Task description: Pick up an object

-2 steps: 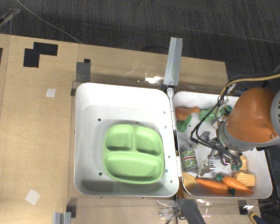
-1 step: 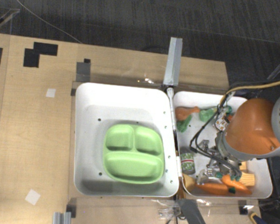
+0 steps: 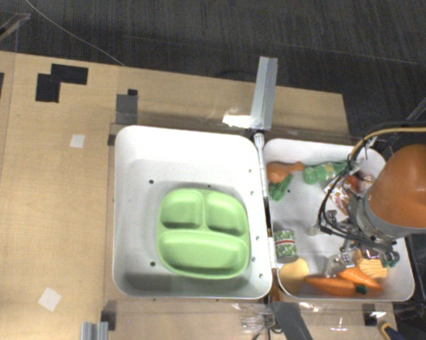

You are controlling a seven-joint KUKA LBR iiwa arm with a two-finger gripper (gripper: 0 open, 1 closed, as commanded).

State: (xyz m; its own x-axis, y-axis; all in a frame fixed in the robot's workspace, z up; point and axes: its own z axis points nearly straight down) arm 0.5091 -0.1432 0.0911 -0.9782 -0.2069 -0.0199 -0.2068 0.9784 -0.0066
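Note:
My gripper (image 3: pixel 346 265) is low in the right bin (image 3: pixel 312 152), at its front right, under the arm's orange band (image 3: pixel 412 187) and a tangle of cables. Directly beneath and in front of it lies an orange carrot (image 3: pixel 331 286), with a ridged yellow piece (image 3: pixel 373 268) just to its right. A pale yellow item (image 3: pixel 295 268) rests left of the carrot. Near the bin's left wall stands a small green-labelled can (image 3: pixel 285 244). At the back lie an orange drumstick-shaped toy (image 3: pixel 282 170), a green leafy piece (image 3: pixel 278 190) and a green toy (image 3: pixel 318 173). I see nothing lifted.
The left bin (image 3: pixel 135 196) holds a green divided plate (image 3: pixel 203 232) in its middle. A metal post (image 3: pixel 264 93) rises behind the rim shared by the two bins. The arm covers the right bin's right side. Wooden bench surface lies to the left.

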